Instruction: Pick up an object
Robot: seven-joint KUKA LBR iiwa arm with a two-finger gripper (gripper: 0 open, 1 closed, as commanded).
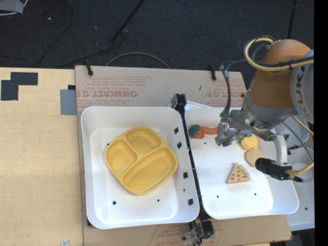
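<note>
The carrot [203, 131], orange with a green top, lies on its side at the far left of the right bin [246, 201], just left of the gripper [224, 138]. Whether the jaws are open I cannot tell. The carrot is slim and close to the bin wall, so a descent slightly off could nudge it aside or graze the wall. Nearer sits a pizza slice [238, 174]; the left bin [102, 209] holds a yellow tray [141, 159].

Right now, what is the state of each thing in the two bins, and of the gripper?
Tray: flat in the left bin, right side up, compartments bare.
Carrot: lying in the right bin, near the divider.
Pizza slice: lying flat in the right bin.
Yellow pieces: lying beside the arm.
Gripper: low over the right bin, holding nothing visible.
</note>
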